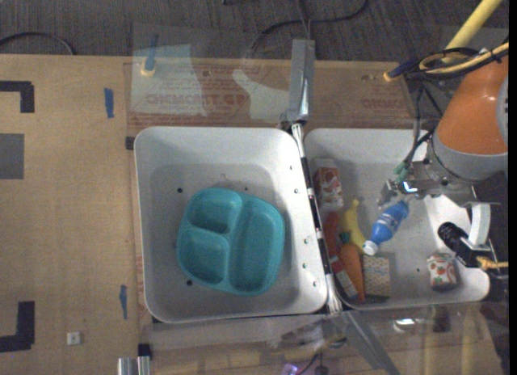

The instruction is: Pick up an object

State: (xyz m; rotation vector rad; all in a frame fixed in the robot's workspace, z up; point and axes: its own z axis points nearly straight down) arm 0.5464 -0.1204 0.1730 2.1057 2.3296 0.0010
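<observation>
Nothing is lifted yet: the tool (401, 188) hangs just over the blue bottle (387, 225) in the right bin (367, 145); its grip I cannot tell.

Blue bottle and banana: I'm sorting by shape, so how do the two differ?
The blue bottle is blue with a white cap; the banana is yellow. The bottle lies slanted, cap toward the bin's near edge; the banana lies almost straight. The bottle looks thicker than the banana. Both lie side by side in the right bin.
</observation>
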